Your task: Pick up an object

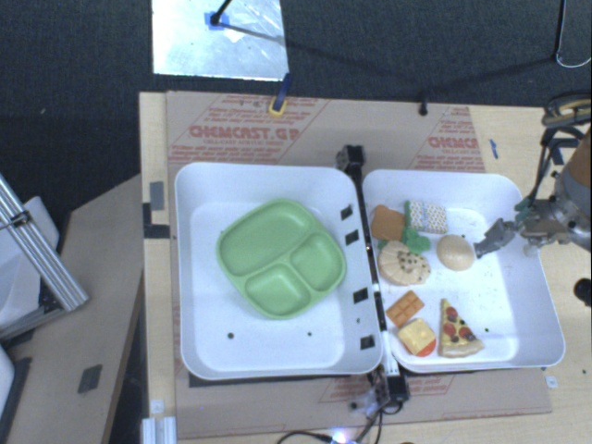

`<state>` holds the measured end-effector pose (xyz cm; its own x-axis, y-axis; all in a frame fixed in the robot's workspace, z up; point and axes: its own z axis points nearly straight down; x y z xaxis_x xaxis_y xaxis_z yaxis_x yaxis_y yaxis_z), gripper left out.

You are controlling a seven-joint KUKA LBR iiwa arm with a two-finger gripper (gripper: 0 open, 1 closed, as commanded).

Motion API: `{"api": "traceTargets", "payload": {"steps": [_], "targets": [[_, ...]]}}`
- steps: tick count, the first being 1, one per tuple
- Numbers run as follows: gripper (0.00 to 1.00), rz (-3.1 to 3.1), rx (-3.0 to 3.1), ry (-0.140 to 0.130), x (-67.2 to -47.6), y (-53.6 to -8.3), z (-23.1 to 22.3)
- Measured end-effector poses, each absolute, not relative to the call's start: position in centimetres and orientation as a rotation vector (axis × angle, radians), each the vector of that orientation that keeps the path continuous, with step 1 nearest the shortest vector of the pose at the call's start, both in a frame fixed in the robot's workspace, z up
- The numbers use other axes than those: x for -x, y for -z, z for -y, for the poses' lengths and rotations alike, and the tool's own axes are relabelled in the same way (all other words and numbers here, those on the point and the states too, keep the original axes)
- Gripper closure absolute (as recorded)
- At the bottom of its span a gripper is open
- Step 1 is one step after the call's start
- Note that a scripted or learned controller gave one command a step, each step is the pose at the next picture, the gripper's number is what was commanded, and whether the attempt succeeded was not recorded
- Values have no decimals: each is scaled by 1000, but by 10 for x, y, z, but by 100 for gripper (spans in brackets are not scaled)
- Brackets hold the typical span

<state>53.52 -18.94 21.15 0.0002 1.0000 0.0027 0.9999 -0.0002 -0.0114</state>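
Right bin (532,326), nearest corner: toy pizza slice (457,329); just to its left a yellow-and-red block (418,338) with a waffle-like orange square (404,306) above it. Mid bin: speckled cookie (404,265) beside a beige egg-shaped piece (454,252). Far part: orange-brown bread piece (388,221), a green item (414,239), a patterned white-and-blue block (427,216).

Arm (566,213): enters low over the right bin's right rim. End effector (489,239) points left, its dark tip just beside the egg-shaped piece; whether it is released or clenched cannot be told.

Left bin (199,340): green three-compartment plate (280,257).

Surface (157,137): pale wood under printed cardboard (250,126). Beyond: shiny foil sheet (220,24) on dark carpet.
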Motion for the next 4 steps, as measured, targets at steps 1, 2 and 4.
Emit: {"api": "traceTargets", "payload": {"steps": [1, 2, 4], "targets": [[0, 2226, 2218, 1, -538, -218, 189], [0, 2222, 2218, -2, -530, -169, 183], [0, 2222, 2219, -1, -529, -83, 176]]}}
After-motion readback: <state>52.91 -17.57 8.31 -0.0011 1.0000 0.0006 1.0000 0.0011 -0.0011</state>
